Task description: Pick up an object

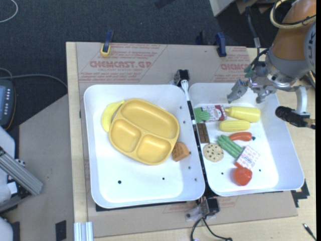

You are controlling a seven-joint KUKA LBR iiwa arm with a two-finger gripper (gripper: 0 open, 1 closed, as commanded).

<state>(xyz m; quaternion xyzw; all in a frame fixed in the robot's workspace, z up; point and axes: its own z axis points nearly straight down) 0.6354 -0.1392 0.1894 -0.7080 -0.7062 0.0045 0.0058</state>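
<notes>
My gripper (249, 94) hangs over the far part of the right bin (286, 149), fingers spread apart with nothing between them. Just below it lie a yellow bottle-like piece (244, 113) and a corn cob (234, 126). Further toward the front sit a red chilli (242, 136), green beans (229, 145), a cookie (213, 152), a red-and-white packet (247, 158) and a tomato (242, 176). A red-labelled packet (215, 113) with a green item (200, 115) and a brown bar (202, 132) lie by the bin's left wall.
The left bin (130, 185) holds a yellow divided tray (143, 130) lying over a yellow plate (108, 115), with a brown pastry (180, 151) beside it. Clamps stand at the bench's far edge. The arm's wrist (293, 39) rises at the upper right.
</notes>
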